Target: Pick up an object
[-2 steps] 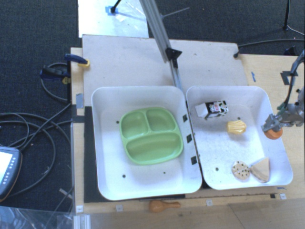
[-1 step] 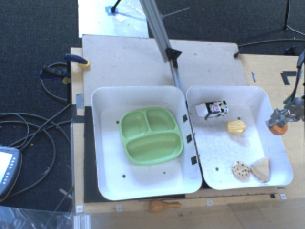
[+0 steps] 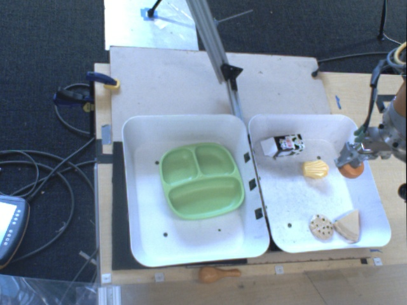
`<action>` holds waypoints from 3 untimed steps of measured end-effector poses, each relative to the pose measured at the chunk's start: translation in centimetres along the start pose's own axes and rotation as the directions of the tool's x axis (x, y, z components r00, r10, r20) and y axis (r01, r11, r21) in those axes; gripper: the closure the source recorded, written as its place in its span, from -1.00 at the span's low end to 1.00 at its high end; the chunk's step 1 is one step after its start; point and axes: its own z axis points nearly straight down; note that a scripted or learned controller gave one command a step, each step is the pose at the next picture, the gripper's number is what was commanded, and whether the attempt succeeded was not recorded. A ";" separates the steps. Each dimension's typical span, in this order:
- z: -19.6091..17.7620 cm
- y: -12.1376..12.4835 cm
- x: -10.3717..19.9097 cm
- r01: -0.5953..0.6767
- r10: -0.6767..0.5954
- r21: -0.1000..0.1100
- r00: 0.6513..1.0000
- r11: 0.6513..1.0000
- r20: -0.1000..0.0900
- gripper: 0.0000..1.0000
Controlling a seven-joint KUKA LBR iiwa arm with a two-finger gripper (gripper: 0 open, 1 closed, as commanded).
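A robotics lab was indicated: loose cables (image 3: 38, 164) were left on dark carpet (image 3: 44, 37), a teach pendant (image 3: 9, 224) lay alongside, and a clamp (image 3: 86, 88) was fixed to the plywood surface (image 3: 172, 81).

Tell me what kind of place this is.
Probably a robotics lab: two white bins on a workbench hold toy food and a green divided plate, the arm's pincer hangs over an orange toy, and cables trail across dark carpet.

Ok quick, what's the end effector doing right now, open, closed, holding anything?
End effector: at the right bin's right edge, directly over an orange object; open or closed cannot be told, and no grasp is visible.
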 end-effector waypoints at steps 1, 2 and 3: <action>1.0 1.0 5.0 0.000 0.000 0.000 1.000 1.000 0.000 1.00; 1.7 2.0 9.8 -0.001 0.001 0.001 1.000 1.000 -0.001 1.00; 2.5 4.6 14.6 0.000 0.000 -0.001 1.000 1.000 -0.001 1.00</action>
